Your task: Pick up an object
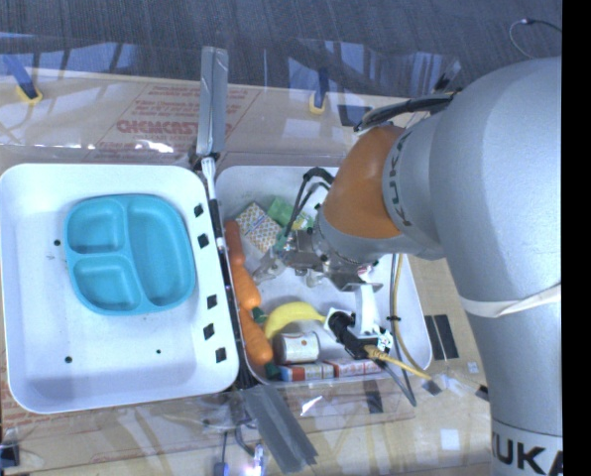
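Reaching into the right bin (414, 317) | arm (474, 186) hung over the clutter; gripper (320, 256) state could not be told | candidates: banana (294, 314) beside carrot (244, 284), small can (297, 347) near front wall | step judged as approach, nothing seen lifted | next called for descent onto one item | blue tray (129, 252) sat in left bin (18, 296)

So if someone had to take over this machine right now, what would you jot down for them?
Tool: down in the right bin; whether it grips anything cannot be seen.
Things: carrot, banana, small can and a patterned packet lie in the right bin. The blue divided tray sits in the left bin.
Done: nothing visibly lifted.
Left: grasp one object and raise it.
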Available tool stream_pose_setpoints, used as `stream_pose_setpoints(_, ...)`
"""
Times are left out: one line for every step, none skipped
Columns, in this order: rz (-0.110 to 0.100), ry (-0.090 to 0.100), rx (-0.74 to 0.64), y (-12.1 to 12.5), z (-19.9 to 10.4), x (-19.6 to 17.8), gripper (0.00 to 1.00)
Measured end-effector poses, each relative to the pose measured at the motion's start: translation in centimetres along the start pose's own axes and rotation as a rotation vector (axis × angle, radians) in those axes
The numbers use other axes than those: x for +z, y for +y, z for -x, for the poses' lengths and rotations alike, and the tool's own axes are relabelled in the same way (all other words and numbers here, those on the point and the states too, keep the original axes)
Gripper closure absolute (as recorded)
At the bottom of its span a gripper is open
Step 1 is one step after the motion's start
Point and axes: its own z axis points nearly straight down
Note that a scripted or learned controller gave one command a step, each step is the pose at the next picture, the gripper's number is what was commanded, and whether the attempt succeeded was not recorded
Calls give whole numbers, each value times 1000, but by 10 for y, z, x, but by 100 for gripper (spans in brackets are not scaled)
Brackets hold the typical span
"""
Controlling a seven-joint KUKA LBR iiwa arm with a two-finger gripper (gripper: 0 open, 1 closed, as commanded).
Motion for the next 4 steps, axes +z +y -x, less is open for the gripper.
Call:
stream_pose_setpoints(-5,3,37,-48,115,1,0)
stream_pose_setpoints(-2,1,44,-29,108,1,0)
stream_pose_setpoints(-5,2,-18,-50,51,2,0)
stream_pose_setpoints(-3,1,50,-28,93,1,0)
